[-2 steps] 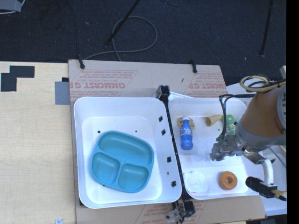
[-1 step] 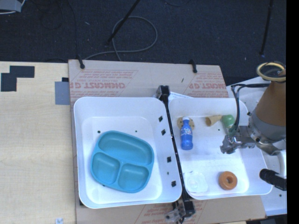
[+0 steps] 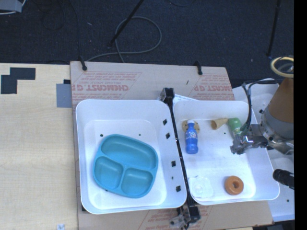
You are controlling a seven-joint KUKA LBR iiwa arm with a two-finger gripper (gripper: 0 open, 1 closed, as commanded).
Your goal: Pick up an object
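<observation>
Hovering at the right bin's (image 3: 259, 186) right edge, the gripper (image 3: 238, 146) is seen; whether it is spread or pressed together cannot be told. Just beside it, toward the far right corner, a green object (image 3: 234, 124) lies. It is judged light and small, possibly rounded and slippery; a hold across its middle is advised. A blue bottle (image 3: 191, 137) lies nearer the left edge.

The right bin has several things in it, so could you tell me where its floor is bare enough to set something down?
Bare floor lies mid-bin, between the blue bottle, the gripper and the donut. It is crowded along the far wall, around the tan piece and green object.
</observation>
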